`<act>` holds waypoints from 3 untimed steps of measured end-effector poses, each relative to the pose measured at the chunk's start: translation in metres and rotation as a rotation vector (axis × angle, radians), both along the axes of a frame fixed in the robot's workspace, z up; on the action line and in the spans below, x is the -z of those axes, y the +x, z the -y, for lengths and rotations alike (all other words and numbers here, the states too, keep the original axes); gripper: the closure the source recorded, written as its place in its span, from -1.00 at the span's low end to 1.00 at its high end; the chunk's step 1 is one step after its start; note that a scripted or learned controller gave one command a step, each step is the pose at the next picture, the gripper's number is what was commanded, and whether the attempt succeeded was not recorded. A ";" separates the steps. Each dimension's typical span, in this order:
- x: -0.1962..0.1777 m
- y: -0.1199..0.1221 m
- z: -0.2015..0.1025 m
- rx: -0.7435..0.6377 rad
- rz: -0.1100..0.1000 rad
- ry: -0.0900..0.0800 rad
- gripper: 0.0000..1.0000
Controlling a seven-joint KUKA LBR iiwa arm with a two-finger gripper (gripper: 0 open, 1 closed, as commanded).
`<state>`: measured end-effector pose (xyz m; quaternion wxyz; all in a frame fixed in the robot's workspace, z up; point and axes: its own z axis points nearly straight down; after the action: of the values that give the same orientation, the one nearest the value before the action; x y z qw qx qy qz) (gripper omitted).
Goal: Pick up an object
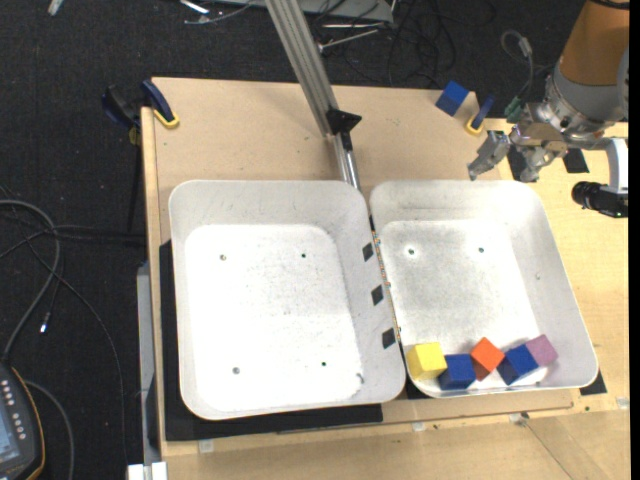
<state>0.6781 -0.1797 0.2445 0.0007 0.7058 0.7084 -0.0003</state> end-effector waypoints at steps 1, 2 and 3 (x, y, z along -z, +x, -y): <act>0.052 -0.038 -0.100 -0.005 -0.007 0.006 -1.00; 0.108 -0.080 -0.073 0.008 -0.009 0.002 -1.00; 0.045 -0.077 -0.079 0.001 0.006 0.000 -1.00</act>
<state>0.6016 -0.1002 0.1991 0.0028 0.7060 0.7082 0.0020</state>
